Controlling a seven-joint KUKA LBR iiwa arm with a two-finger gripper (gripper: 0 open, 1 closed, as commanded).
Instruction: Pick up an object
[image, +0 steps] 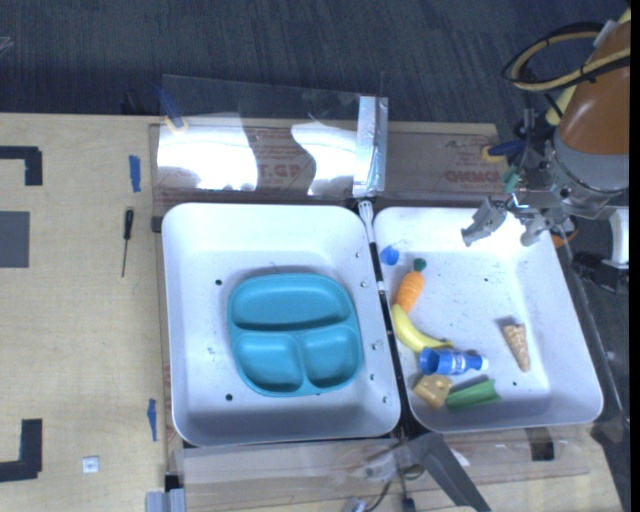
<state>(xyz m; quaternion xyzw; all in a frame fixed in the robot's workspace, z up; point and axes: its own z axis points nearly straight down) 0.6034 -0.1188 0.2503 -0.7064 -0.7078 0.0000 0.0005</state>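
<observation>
Pale plywood bench runs under two shallow white bins, the left bin (190, 300) and the right bin (560, 300), with dark carpet beyond. Start your read at the near edge of the right bin: a green plastic cylinder (471, 394) lies against a tan block-shaped toy (431, 390), and just behind them sits a small blue-and-white bottle (450, 362) on its side. A yellow toy banana (407, 328) curves up from there to an orange toy carrot (410, 290), with a small blue piece (389, 256) at that bin's far left. A tan cone-shaped piece (516, 344) lies alone, well apart from the cluster. In the left bin rests a teal divided plastic tray (295, 332).

Your gripper (508, 222) hangs over the far edge of the right bin, fingers spread and holding nothing. Every candidate lies nearer the camera than the fingers and lower. You would likely do best choosing the lone cone: it sits almost directly nearward of the fingers, with free floor around it. Align the fingers across its narrow width before descending.
</observation>
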